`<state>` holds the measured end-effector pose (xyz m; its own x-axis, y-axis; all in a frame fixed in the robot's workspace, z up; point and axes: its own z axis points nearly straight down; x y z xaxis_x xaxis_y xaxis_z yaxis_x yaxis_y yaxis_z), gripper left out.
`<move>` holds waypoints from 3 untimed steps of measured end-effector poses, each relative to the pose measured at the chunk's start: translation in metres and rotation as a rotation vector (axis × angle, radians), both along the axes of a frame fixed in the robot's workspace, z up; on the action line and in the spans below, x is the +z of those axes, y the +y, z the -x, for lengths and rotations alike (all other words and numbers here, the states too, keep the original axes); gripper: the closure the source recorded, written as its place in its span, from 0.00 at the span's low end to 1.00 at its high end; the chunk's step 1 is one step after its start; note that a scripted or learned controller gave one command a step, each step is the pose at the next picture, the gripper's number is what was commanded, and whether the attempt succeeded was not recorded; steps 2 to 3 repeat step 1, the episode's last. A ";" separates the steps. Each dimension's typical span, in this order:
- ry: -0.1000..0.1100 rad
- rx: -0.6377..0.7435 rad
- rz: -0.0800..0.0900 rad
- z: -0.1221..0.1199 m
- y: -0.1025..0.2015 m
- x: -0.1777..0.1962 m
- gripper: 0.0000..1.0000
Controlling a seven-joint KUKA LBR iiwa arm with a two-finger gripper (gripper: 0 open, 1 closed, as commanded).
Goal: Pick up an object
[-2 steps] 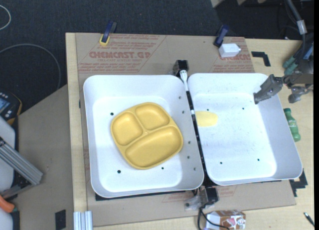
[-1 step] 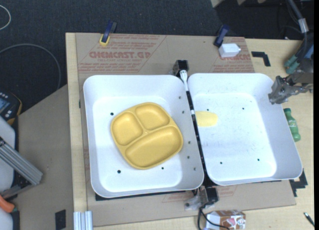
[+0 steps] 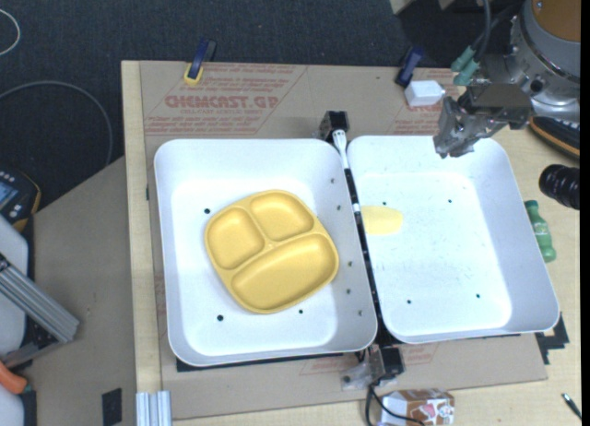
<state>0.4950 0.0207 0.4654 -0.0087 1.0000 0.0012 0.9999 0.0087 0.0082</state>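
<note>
A yellow divided plate (image 3: 270,250) with three compartments lies flat in the left bin (image 3: 180,184). A small pale yellow flat piece (image 3: 381,220) rests in the right bin (image 3: 479,258), close to its left wall. My gripper (image 3: 453,141) hangs over the far edge of the right bin, well away from both yellow things. Nothing shows between its fingers.
The two white bins sit side by side on a cardboard sheet (image 3: 230,101) with red print. Clamps (image 3: 196,63) and a small white block (image 3: 424,93) sit along the far edge. A green object (image 3: 540,230) lies right of the right bin.
</note>
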 end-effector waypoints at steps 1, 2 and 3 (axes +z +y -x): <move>0.017 -0.005 0.001 0.017 0.027 -0.072 1.00; 0.017 -0.005 0.001 0.017 0.027 -0.072 1.00; 0.017 -0.005 0.001 0.017 0.027 -0.072 1.00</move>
